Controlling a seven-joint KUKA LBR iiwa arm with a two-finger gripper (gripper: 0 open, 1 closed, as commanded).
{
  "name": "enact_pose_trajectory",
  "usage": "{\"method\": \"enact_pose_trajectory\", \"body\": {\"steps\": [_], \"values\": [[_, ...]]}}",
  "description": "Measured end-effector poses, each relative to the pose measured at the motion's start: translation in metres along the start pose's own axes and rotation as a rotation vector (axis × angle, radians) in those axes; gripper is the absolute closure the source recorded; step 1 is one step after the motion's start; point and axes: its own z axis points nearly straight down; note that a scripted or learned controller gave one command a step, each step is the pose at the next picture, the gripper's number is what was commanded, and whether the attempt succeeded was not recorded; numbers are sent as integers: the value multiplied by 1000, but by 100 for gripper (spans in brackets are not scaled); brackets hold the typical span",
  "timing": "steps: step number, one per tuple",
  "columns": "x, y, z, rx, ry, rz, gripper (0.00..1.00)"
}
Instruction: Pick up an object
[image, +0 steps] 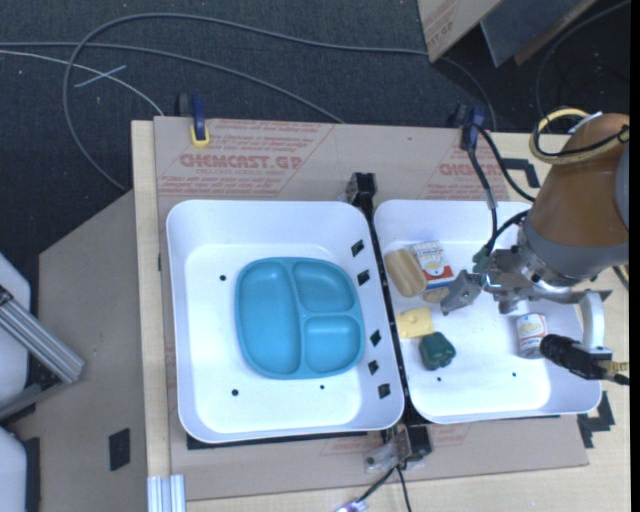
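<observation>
My gripper (463, 294) hangs over the left-middle part of the right bin (500, 395), reaching in from the right. Just left of it lie a tan bread-shaped piece (404, 270) and a small white carton with red print (431, 257). A yellow block (416, 321) and a dark green lump (436, 350) lie below and to the left of the gripper. A small white can with a label (529, 333) stands under the wrist on the right. I see nothing held in the gripper.
The left bin (200, 380) holds a blue divided plate (300, 316). A black divider with clips (375, 300) runs between the bins. Cables hang around the arm (580, 200) at the right, and the bench's cardboard edge (250, 150) lies behind.
</observation>
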Motion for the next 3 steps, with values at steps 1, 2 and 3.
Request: {"method": "enact_pose_trajectory", "body": {"steps": [1, 2, 3], "values": [[0, 3, -7, -14, -2, -3, 0], [3, -7, 49, -8, -1, -2, 0], [4, -7, 102, -9, -1, -2, 0]]}}
